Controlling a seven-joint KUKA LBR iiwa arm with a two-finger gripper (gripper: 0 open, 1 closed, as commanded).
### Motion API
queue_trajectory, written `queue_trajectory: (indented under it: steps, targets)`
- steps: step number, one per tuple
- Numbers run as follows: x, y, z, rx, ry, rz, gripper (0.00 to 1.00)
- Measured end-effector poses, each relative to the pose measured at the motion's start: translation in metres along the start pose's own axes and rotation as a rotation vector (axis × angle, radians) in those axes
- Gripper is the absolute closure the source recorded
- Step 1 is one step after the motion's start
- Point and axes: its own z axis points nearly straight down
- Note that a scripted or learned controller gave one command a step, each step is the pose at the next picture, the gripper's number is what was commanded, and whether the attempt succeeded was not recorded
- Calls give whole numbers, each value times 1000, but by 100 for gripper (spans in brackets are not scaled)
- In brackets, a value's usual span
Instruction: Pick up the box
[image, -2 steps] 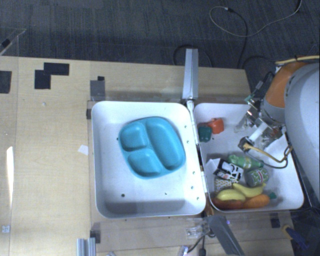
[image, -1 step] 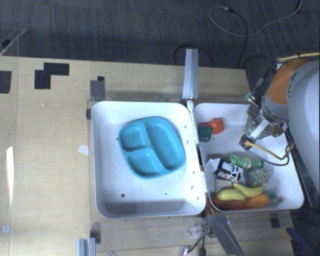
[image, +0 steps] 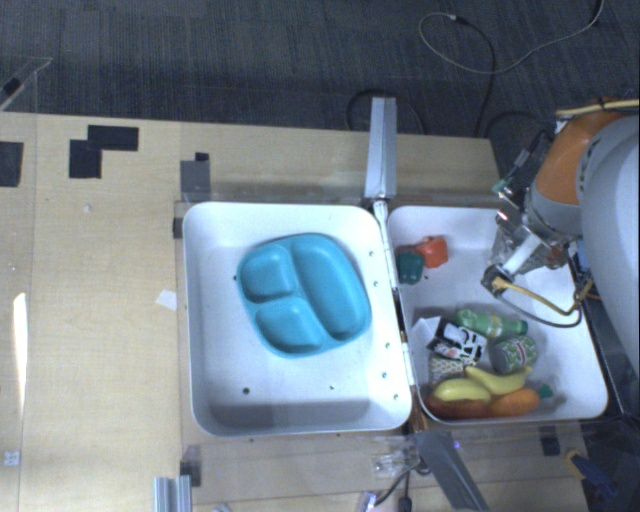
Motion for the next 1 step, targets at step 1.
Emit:
queue_trajectory:
  steps: [1]
  targets:
    - [2, 0, -11, -2, 1, -8, 100]
